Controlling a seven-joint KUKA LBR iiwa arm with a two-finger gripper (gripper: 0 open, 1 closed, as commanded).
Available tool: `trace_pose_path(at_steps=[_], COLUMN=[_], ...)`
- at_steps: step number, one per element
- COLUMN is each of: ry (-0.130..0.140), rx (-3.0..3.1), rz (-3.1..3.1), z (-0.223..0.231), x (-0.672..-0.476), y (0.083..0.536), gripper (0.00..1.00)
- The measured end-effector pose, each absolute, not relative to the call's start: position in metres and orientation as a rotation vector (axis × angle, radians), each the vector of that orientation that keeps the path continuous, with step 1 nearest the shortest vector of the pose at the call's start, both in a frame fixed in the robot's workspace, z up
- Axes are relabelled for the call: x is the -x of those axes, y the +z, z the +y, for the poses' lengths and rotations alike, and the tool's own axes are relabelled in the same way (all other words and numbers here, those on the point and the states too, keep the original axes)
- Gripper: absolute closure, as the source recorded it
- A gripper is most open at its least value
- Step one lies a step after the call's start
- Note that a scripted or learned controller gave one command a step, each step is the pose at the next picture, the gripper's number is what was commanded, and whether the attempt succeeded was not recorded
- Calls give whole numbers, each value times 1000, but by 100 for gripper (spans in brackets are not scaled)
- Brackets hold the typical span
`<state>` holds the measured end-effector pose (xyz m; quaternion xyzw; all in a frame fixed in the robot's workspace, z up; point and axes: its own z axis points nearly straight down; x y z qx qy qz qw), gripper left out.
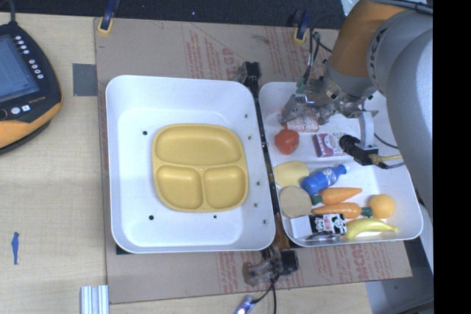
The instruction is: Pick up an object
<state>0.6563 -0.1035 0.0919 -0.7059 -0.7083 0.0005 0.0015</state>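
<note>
The right bin (412, 228) holds several toy foods: a red tomato (287, 140), a small pink-and-white packet (326, 145), a yellow block (290, 173), a blue bottle (322, 180), a tan disc (294, 200), two orange carrots (341, 195), an orange ball (381, 205), a banana (370, 229) and a black-and-white carton (329, 225). My gripper (300, 111) is low in the bin's far-left corner, just above the tomato and left of the packet. Nothing shows between its fingers.
The left bin (125, 158) carries a yellow three-compartment tray (200, 165). A teach pendant (22, 88) lies at the bench's left edge. Clamps (107, 15) pin the cardboard sheet at its far corners. My arm fills the upper right, over the right bin's far side.
</note>
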Motion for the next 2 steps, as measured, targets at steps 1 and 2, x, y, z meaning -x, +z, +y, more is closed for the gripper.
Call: trace_pose_path(at_steps=[1,2], ry=[1,2], rx=[2219,2214], rz=[-2224,-2227], z=[-133,-133], x=[-656,-657], y=[92,103], gripper=[0,100])
